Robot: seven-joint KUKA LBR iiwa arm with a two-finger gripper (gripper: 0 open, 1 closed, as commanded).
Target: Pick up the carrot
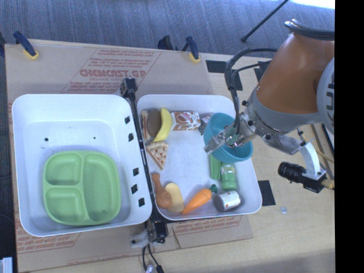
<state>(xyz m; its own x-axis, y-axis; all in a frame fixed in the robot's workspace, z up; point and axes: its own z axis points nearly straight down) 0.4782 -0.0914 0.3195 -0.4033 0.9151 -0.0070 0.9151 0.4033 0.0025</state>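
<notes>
Right bin [187, 104]: carrot [197, 200] near the front wall; gripper [227, 142] hovers above a blue cup [227, 135], finger state indiscernible.

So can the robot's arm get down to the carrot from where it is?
Probably yes. The carrot lies uncovered near the right bin's front edge, though a can touches its leafy end. The gripper hovers above the blue cup.

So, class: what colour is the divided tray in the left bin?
Light green. The divided tray shows best in the camera view, lying in the left bin.
</notes>
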